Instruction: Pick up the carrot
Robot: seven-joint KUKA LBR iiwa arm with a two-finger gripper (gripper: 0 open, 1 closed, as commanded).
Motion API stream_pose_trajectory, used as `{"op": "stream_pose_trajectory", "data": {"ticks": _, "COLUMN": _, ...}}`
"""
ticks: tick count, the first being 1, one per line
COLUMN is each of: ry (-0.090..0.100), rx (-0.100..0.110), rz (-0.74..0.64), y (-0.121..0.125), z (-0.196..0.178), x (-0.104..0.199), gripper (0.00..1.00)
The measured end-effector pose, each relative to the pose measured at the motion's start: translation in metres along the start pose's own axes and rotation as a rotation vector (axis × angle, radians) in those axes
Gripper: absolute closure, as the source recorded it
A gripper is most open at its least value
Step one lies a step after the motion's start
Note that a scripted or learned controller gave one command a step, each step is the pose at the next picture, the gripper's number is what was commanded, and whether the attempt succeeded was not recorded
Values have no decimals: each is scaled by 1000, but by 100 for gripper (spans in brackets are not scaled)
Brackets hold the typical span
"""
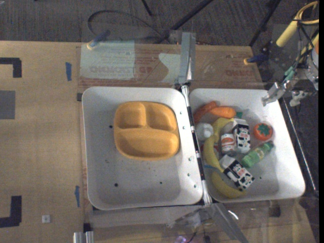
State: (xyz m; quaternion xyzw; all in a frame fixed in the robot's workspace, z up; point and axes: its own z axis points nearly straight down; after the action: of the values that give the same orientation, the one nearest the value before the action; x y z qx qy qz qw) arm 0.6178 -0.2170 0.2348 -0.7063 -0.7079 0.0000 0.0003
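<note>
Carrot point(224, 112) lies in the right bin point(291, 184), upper-left corner, long axis roughly left-right beside a darker orange piece; gripper point(276, 91) hangs above that bin's upper-right rim, grip state cannot be told, carrot to its left.

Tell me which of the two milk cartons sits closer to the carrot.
The upper milk carton, just below the carrot; the other carton lies lower, near the bananas.
</note>
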Motion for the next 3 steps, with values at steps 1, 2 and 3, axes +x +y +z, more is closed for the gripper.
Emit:
{"op": "stream_pose_trajectory", "data": {"ticks": 1, "ry": 1, "rx": 3, "rz": -163, "y": 41, "z": 83, "x": 38, "gripper": 0}}
{"op": "stream_pose_trajectory", "data": {"ticks": 2, "ry": 9, "rx": -3, "rz": -68, "y": 9, "z": 118, "x": 1, "gripper": 0}}
{"op": "stream_pose_trajectory", "data": {"ticks": 3, "ry": -1, "rx": 0, "rz": 145, "y": 37, "z": 140, "x": 43, "gripper": 0}}
